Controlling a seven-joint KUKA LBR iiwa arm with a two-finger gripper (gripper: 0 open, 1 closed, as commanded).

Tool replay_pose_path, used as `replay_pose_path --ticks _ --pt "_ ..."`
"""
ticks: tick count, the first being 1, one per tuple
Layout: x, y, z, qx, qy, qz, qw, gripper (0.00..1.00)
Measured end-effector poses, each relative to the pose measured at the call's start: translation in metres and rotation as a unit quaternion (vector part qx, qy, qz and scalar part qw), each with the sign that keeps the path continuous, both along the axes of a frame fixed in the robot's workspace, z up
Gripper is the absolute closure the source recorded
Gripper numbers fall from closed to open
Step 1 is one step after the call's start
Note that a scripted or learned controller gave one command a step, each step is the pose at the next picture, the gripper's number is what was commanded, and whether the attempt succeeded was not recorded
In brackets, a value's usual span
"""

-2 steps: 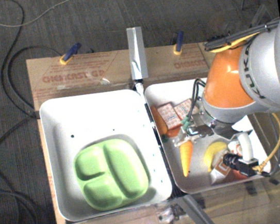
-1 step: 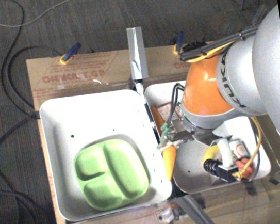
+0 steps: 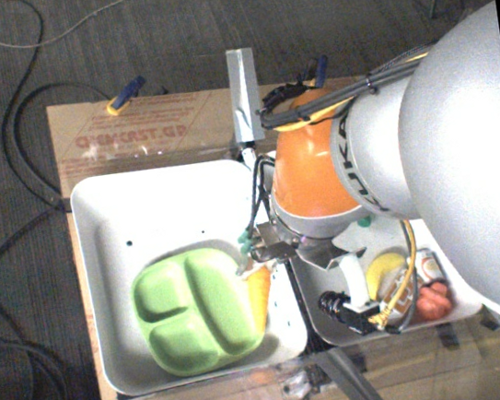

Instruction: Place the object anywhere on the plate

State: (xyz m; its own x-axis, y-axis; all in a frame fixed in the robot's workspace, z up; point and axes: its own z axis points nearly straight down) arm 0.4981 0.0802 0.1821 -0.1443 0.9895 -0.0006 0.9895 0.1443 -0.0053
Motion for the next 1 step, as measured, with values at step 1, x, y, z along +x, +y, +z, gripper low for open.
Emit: replay_pose_path --ticks 1 --pt "-0.0151 0.0572 0.0002 -0.0003 0.0 0.029 0.9996 1.0"
